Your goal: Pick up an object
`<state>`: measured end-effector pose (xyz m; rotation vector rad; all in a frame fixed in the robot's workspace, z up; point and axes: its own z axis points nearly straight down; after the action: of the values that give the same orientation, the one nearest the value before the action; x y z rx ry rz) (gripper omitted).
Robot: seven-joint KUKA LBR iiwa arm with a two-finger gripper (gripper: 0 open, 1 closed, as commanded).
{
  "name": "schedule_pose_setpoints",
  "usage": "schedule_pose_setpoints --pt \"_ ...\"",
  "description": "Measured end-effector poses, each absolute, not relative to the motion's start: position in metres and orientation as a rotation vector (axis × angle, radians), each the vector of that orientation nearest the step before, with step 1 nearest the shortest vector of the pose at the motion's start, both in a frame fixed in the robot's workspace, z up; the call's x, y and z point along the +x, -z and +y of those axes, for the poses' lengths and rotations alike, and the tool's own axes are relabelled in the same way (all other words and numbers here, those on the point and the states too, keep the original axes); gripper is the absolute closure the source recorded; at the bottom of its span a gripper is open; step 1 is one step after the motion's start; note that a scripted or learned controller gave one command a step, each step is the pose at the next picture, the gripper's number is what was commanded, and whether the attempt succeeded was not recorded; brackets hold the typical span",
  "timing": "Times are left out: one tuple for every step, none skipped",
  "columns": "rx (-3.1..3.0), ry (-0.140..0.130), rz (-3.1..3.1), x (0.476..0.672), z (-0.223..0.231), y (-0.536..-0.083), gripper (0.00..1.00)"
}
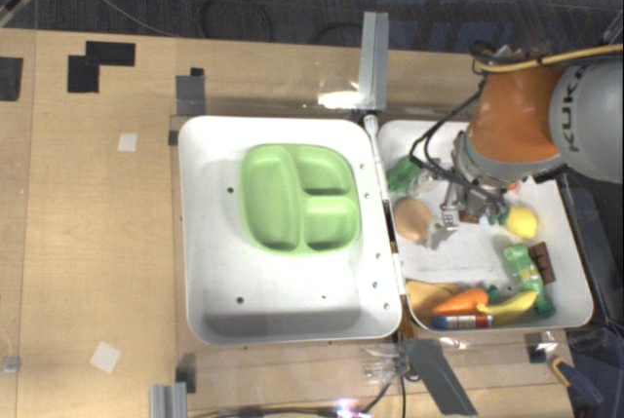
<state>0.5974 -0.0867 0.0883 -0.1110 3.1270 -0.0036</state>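
Grey gripper (450, 229): low in right white bin (575, 304), fingers' state unclear
Tan round object (411, 220): just beside it, likely target

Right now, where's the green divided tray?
The green divided tray lies in the left white bin, toward its upper middle. The divider between the two bins runs along its right, and the arm's gripper works over the neighbouring bin.

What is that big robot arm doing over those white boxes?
The grey arm with the orange band reaches into the right white bin, which holds toy food. Its gripper hangs low among a round tan piece, a yellow lemon and an orange carrot. It looks to be trying for a pick. The left white bin holds a green divided tray.
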Motion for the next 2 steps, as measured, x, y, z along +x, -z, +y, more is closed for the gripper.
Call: schedule_pose_setpoints --pt "-0.222 0.005 3.125 0.603 -0.165 -0.129 0.00" --pt "-0.195 0.003 3.124 0.598 -0.155 -0.088 0.00"
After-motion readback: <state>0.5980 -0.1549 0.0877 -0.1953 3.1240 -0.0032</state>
